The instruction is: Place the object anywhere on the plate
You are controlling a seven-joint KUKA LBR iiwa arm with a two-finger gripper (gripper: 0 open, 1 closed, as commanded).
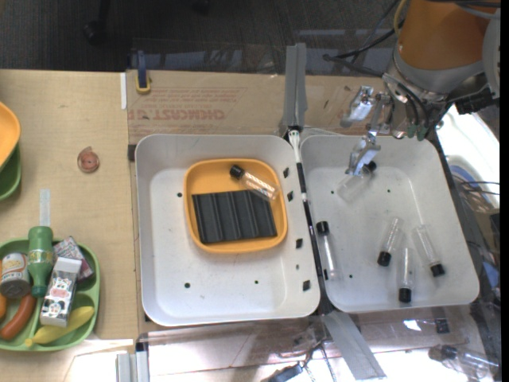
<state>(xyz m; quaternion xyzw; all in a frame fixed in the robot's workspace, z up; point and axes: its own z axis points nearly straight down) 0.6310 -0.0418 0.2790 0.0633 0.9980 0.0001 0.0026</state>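
Already lying on the square yellow plate [236,213] in the left white bin [159,237]: one clear plastic tube with a black cap [253,180], long axis slanting down-right; well off to the right, over the right white bin [453,285], hovered the grey two-finger gripper [364,151]; couldn't tell its spread; nothing seen in it.

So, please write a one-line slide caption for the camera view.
One clear tube lies on the orange plate in the left bin; end effector hovers above the right bin.
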